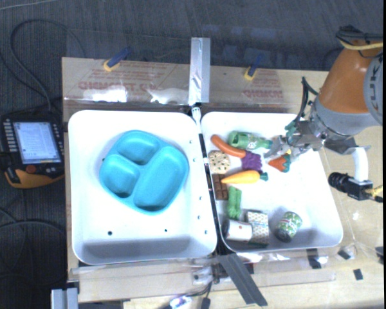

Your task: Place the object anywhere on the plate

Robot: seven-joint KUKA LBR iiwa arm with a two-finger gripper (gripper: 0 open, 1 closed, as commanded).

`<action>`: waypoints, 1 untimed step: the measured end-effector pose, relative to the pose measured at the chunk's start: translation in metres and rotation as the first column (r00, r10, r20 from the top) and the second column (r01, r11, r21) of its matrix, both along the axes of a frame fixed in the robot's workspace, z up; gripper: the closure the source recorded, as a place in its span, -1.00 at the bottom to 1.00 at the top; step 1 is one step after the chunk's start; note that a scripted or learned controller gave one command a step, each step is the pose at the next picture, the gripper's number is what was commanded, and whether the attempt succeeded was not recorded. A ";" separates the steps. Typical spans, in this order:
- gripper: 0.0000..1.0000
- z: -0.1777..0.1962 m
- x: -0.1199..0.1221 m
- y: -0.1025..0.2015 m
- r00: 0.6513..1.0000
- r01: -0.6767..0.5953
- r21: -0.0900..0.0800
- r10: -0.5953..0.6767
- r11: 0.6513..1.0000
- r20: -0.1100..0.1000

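Blue three-compartment plate (143, 170) lies in the left white bin (83, 237). The tool (284, 148) hangs low over the upper part of the right bin (331, 227), just above a small orange-red toy (278, 163); whether it is clenched or released cannot be told. Nearby lie a toy hot dog (228, 146), a carrot (242, 177) and a green toy (247, 139).

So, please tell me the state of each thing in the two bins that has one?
Blue plate: in left bin, nothing on it.
Gripper: low over right bin, by a small orange piece.
Carrot: lying flat.
Sausage: lying flat.
Green ball: resting near the front corner.
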State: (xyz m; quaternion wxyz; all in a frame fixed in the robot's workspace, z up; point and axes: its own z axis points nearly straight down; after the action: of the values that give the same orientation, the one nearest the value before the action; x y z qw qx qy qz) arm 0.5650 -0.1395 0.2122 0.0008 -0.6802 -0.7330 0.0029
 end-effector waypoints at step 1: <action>1.00 0.012 0.019 -0.002 1.000 -0.018 0.002 0.018 1.000 0.001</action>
State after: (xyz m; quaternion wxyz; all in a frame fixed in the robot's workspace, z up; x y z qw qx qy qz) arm 0.5844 -0.1417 0.2246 0.0012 -0.6736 -0.7391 0.0017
